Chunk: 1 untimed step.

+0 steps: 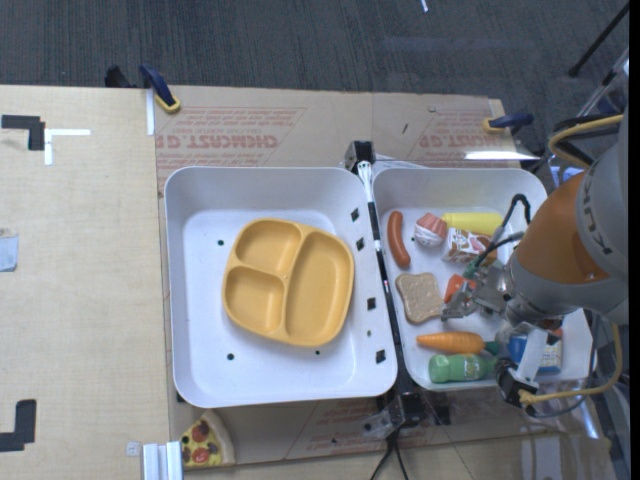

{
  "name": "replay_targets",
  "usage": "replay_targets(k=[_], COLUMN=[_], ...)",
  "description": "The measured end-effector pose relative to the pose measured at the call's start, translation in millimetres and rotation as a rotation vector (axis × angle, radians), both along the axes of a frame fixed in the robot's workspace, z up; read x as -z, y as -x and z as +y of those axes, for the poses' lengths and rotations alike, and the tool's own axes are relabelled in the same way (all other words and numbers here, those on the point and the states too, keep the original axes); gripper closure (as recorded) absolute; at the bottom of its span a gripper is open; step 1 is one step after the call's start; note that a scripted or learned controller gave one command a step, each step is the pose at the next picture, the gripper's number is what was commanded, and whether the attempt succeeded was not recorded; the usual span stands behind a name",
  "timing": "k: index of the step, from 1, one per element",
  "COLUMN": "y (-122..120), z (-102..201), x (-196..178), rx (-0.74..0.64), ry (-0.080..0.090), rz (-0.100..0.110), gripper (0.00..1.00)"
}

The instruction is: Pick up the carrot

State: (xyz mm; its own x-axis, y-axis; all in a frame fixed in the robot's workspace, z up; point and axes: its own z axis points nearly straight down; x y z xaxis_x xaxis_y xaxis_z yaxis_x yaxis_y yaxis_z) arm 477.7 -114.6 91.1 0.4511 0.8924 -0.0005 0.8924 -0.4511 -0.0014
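The carrot [451, 342] lies flat in the right bin [395, 186], near the close edge, with its thin tip pointing left. Just nearer than it lies a green bottle [459, 368]. Just farther than it sits a slice of toy bread [420, 297].

The claw [462, 305] hangs a little way past the carrot, to the right of the bread. It does not touch the carrot. Its tips sit among the toys, and I cannot tell if it is gripping or let go. A small red thing [455, 288] is right by the tips.

The grey arm [590, 218] comes in from the right and bends down over the right bin. Its orange band [558, 243] sits just above the wrist.

Farther back in that bin are a sausage [399, 239], a yellow toy [472, 222] and a red and white packet [465, 242]. I cannot read the packet.

The left bin [190, 298] holds a yellow plate [288, 281] with three parts.

The cardboard [240, 136] under the bins has red writing. It is upside down and looks like "CHEMCAST GP". A toy pizza slice [203, 442] lies near the front of the left bin.
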Motion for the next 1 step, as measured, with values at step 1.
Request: replay_targets(k=[1], y=[-1.9], z=[-7.4], x=[-217.7], rx=[0.077], ry=[0.004], rz=[-0.001], gripper=[0.0])
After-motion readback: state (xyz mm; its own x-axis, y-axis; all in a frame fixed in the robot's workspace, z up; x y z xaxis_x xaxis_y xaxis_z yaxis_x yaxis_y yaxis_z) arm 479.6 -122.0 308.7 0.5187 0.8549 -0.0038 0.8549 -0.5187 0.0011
